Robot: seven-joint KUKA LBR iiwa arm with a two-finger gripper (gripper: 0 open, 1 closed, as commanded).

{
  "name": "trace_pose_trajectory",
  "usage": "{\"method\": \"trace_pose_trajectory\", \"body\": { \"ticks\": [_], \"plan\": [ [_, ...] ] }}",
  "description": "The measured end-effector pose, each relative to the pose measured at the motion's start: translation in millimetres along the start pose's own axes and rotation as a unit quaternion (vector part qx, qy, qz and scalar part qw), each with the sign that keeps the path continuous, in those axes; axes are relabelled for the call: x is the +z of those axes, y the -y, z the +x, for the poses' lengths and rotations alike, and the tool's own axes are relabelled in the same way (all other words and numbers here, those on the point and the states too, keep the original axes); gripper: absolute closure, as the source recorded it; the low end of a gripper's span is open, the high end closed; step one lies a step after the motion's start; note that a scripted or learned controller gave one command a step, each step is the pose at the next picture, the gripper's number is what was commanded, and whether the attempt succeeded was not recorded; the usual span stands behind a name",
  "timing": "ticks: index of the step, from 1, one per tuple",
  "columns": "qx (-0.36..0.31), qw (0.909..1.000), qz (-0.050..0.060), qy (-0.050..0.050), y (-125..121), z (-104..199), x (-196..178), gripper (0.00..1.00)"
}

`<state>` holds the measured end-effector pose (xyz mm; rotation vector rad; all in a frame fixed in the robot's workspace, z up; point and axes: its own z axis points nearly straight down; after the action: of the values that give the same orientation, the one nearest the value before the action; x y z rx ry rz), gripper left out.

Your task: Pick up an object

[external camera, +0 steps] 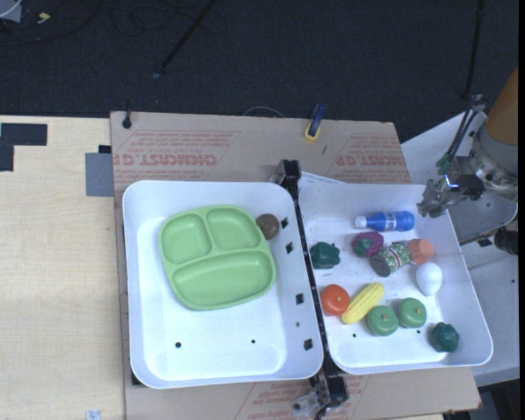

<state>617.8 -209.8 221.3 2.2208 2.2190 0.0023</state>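
- End effector (437,198) sits at right edge of frame, just over the right bin's (481,322) top rim. Can't tell if it grips anything.
- Toys lie in right bin w/ room between most, prob. so one can be grabbed alone: blue bottle (387,221) is nearest, then white egg (429,278), corn (362,303).
- Left bin (149,339) has green tray (217,256) & a brown ball (268,226) beside it.

The claw (435,198) hovers beside the blue bottle (387,221) at the right bin's (472,322) edge.
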Motion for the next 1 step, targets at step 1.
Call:
{"method": "trace_pose_trajectory", "body": {
  "ticks": [1],
  "plan": [
    [-0.002, 1.0000, 0.003, -0.001, -2.8, 52.3, 7.3, 1.00]
  ]
}}
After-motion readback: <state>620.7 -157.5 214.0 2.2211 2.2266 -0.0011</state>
